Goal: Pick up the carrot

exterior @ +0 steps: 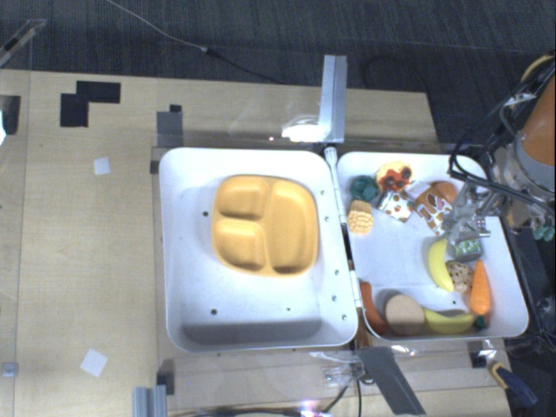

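Hovering low over right bin (408, 259), gripper (466, 233) sits among toys, just above carrot (479, 289); finger state cannot be told. Carrot lies upright-ish near bin's right wall, beside cookie (460, 278), touching neither finger visibly. Two bananas: one (440, 265) left of gripper, one (450, 321) at front edge. Corn (360, 218) at left wall. Left bin (187, 259) holds yellow tray (264, 224).
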`<control>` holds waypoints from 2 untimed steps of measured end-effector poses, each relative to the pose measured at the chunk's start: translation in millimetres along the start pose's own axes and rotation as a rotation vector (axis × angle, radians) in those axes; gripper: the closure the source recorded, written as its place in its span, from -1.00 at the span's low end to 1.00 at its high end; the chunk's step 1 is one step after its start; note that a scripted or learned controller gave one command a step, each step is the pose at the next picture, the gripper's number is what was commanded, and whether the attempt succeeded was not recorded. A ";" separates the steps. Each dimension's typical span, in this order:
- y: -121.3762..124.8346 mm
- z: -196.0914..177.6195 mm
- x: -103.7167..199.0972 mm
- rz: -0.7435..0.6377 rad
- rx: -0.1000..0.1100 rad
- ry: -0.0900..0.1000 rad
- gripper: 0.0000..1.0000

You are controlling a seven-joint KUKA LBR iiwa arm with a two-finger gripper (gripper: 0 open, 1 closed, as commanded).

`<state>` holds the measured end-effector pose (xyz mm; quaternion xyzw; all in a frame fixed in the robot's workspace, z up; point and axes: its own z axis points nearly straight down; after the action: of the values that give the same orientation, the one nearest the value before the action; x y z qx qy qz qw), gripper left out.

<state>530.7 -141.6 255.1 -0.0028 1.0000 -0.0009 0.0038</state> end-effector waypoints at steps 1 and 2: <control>-62.8 111.8 31.1 0.199 -0.001 0.006 -1.00; -65.6 156.0 35.2 0.288 0.005 -0.026 -1.00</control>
<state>497.1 -207.7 99.0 0.1408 0.9899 -0.0029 0.0167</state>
